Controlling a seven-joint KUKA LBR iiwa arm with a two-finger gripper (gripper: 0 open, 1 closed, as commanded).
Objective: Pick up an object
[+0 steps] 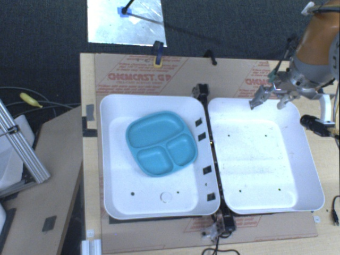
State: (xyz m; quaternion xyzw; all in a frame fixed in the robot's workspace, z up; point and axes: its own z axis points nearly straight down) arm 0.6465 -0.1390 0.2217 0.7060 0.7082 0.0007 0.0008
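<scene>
I am looking first at the left bin [109, 142], which I am taking as my landmark. The blue divided plate [161, 143] is lying flat inside it, a little toward the far side from the bin's middle, with its one large section facing the far wall and its two small sections facing the near wall. It is the object I am meant to pick up, and nothing is touching it.

To the right of the left bin, the right bin [303, 142] is sitting just beside it, and a row of black clips [204, 137] is running along the seam between them.

My gripper [271, 98] is hanging over the far edge of the right bin, well apart from the plate. My two fingers are standing apart, with clear space between them, and I am holding and touching nothing.

What could go wrong, in my judgement: the plate is wide, shallow and smooth, so my narrow fingers are probably needing to close on its raised rim or on a divider. If I am coming down on a flat section, they may slide and close on air. The crossing also passes over the seam and the bin walls, so travelling too low could strike them.
</scene>
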